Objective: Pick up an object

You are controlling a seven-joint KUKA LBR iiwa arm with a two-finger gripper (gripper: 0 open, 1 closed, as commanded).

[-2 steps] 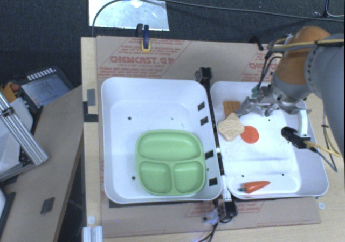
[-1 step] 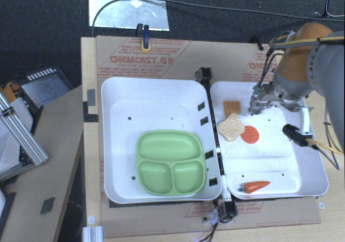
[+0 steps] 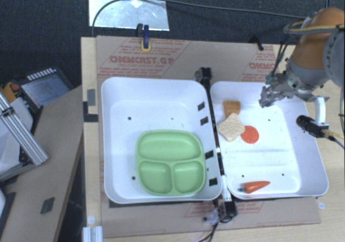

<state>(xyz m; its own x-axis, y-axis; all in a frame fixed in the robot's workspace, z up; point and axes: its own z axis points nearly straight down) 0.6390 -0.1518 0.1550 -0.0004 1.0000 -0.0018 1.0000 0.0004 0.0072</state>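
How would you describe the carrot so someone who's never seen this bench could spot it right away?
Look in the right-hand white bin, the one without the green divided tray. Go to its near edge, well apart from the cluster of toy foods farther back. The carrot lies there alone: small, long, orange and tapered, unlike the flat red slice and pale cracker.

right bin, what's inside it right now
The right bin holds a cracker-like slice overlapping a tan block, a red disc and a carrot. Anything beneath the slice is hidden.
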